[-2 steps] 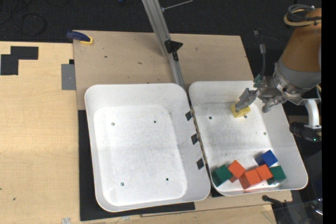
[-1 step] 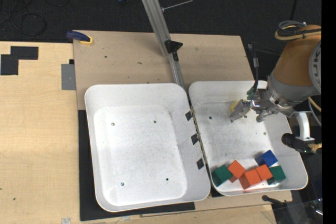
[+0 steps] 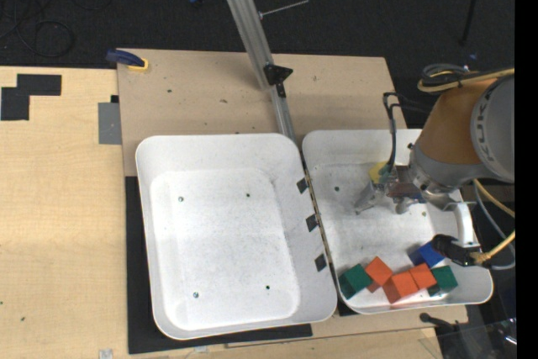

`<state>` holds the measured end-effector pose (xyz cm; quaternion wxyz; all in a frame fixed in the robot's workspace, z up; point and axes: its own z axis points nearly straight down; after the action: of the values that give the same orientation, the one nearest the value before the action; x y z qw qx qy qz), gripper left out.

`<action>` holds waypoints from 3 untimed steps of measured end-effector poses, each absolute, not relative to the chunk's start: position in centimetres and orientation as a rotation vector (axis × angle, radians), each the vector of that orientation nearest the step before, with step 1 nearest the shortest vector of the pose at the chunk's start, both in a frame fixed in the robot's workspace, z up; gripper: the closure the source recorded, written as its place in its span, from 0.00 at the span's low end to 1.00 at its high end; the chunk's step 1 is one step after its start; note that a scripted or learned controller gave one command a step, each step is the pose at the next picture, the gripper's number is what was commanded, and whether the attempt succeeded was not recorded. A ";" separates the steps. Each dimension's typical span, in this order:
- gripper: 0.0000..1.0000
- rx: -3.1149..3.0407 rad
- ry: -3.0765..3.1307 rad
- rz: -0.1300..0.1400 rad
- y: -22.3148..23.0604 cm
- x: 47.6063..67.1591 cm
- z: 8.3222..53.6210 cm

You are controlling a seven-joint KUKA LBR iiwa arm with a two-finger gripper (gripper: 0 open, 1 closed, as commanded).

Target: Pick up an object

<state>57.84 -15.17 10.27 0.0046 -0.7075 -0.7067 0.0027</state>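
The arm has its wrist low over the right bin, and the gripper sits in the upper middle of that bin. A small yellowish thing shows just above the jaws, touching or nearly touching them, but it is too small and blurred for me to say what it is, or whether it lies between the jaws or beside them. I cannot tell whether the jaws are clenched or released. So to my eye the pick is not yet done: nothing is clearly lifted, and the grasp itself is either in hand or yet to come. What is left, by my judgement, is a firm closing on one thing and a clean rise out of the bin.

The obvious candidates lie well below the jaws, heaped in the near corner of the same bin. Counting them: two orange blocks, one nearer the jaws and one beyond it; two green blocks, one at the left end of the heap and one at the right end; one blue block above them. That makes five blocks, besides the yellowish thing.

There are two bins on the bench. The left bin, across the divider from the jaws, holds nothing I can make out.
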 end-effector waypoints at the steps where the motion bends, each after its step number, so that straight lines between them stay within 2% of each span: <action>1: 1.00 -2.229 -2.208 0.003 -15.4 58.0 11.6; 2: 1.00 -2.226 -2.220 -0.003 -15.5 58.1 18.0; 3: 1.00 -2.223 -2.223 -0.002 -15.7 58.2 21.8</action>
<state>58.16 -15.66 21.83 -0.0009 -0.7071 -0.7071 -0.0007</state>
